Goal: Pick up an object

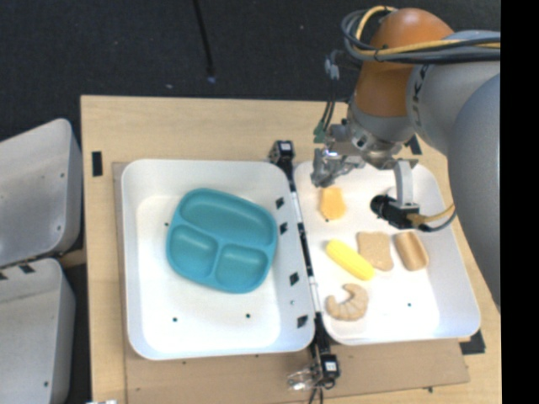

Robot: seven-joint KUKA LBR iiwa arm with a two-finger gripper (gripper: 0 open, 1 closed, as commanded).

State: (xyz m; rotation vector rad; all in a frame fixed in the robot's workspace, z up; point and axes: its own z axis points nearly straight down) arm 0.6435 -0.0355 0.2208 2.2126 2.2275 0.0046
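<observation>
At the far left, the tabletop (101,124) carries the left bin (139,314). A teal plate (221,240) with three compartments lies flat near the middle of that bin. Across the black-clipped seam where the two bins meet sits the right bin (442,310); the arm hides its upper right corner. In this bin an orange-yellow block (333,203) lies close to the seam, in the upper part. Below it a yellow banana-shaped piece (349,260) lies at a slant, and a curled tan piece (349,302), perhaps a croissant, lies near the front wall. Just right of the yellow piece are a pale bread slice (376,250) and a browner roll (411,250), side by side and about touching. The hand (325,175) hangs just above the block's upper edge. From this angle it blurs into grey metal, so I cannot tell whether it is spread or closed, or whether it touches the block. Nothing is visibly pinched. The arm (396,82) is cut off at the right.
</observation>
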